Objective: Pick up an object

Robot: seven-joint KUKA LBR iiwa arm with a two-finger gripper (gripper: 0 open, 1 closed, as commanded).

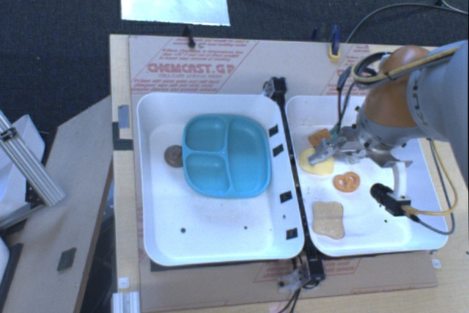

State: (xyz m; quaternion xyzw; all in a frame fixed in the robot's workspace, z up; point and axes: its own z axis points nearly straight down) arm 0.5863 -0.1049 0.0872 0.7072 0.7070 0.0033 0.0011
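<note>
In the right bin (410, 231) lie a pale yellow disc (316, 165), an orange cracker-like piece (318, 137), an orange pretzel (346, 182) and a tan bread slice (328, 219). My gripper (322, 152) reaches in from the right and hangs low over the yellow disc's upper edge, just below the orange piece. The wrist hides part of both. Nothing shows as lifted; all items rest on the bin floor.
The left bin (157, 231) holds a blue divided plate (223, 155) and a small brown round disc (174, 155) beside it. A black divider strip (289, 172) runs between the bins. Cables (410, 210) trail over the right bin's right side.
</note>
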